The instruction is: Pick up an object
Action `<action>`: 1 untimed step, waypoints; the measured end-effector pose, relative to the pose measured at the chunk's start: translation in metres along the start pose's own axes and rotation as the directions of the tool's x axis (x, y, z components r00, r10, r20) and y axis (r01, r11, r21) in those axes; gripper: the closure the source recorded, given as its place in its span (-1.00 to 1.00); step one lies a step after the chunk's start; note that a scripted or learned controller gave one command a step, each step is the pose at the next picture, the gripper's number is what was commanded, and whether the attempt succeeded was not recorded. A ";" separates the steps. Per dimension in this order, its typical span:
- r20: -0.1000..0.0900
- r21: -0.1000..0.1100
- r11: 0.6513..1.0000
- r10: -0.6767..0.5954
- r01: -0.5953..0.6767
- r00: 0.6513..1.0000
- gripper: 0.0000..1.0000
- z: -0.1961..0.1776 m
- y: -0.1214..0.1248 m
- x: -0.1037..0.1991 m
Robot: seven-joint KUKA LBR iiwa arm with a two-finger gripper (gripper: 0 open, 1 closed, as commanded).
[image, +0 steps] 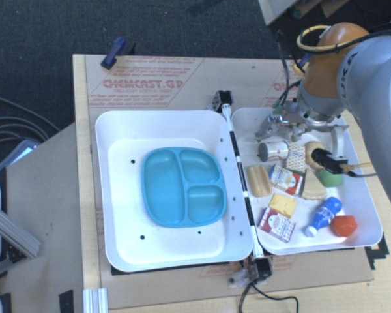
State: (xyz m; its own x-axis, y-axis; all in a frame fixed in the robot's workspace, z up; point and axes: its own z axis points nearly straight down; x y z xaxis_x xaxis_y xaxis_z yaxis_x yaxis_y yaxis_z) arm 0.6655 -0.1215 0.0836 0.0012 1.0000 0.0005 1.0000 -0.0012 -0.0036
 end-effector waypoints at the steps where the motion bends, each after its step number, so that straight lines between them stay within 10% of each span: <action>1: 0.001 -0.004 1.000 -0.001 0.001 1.000 1.00 -0.012 0.002 0.000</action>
State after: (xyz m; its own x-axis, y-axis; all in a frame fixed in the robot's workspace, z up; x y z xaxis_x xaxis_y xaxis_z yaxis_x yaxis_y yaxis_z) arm 0.6671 -0.1211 0.0956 0.0004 1.0000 -0.0002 1.0000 -0.0004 0.0006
